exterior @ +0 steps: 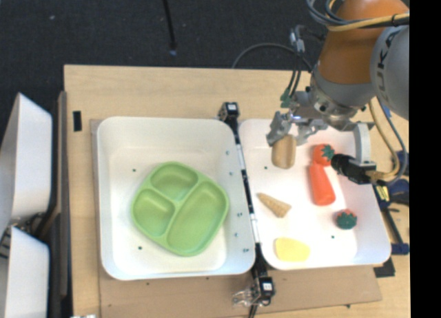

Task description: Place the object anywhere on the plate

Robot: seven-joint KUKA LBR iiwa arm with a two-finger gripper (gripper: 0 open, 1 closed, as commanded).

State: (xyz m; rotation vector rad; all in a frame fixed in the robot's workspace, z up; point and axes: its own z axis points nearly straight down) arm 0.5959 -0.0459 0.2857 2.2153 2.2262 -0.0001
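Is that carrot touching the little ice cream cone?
Apart. The camera view shows bare white bin floor between the carrot and the cone.

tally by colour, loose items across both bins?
Green: 2, divided green plastic plate, small dark green round piece
Orange: 1, orange toy carrot
Tan: 2, tan cylinder at the gripper, tan cone-shaped wedge
Yellow: 1, flat yellow piece
Total: 6
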